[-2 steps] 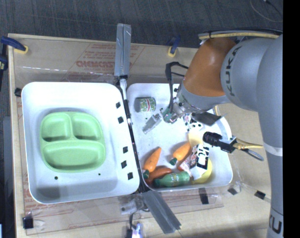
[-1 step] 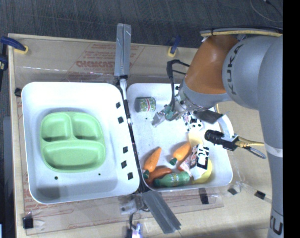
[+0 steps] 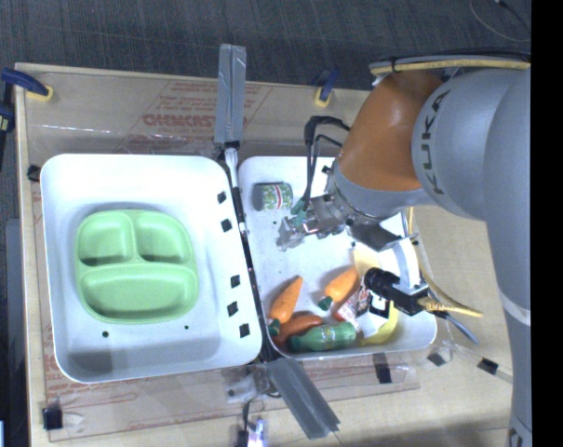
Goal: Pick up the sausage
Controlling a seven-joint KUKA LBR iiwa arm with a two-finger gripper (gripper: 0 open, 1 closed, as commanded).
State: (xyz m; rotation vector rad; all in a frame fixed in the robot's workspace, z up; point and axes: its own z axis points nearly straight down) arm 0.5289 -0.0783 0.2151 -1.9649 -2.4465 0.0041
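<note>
Brown sausage (image 3: 301, 324) lies left-to-right along the right bin's near wall; pincer (image 3: 293, 231) grip unclear.

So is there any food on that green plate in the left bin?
No, the green divided plate in the left bin has nothing on it; the toy foods such as the carrots lie in the right bin.

Single fixed camera, mounted above the table (image 3: 290, 96), looking down at a slant. Mid-range framing: both white bins fit in full, left bin (image 3: 53, 250) and right bin (image 3: 262, 170) side by side across the centre. Dark floor (image 3: 123, 17) fills the top strip beyond the table's far edge; the near edge runs along the bottom. The arm (image 3: 449, 138) enters from the right and sits large, closer to the lens than the bins.
</note>
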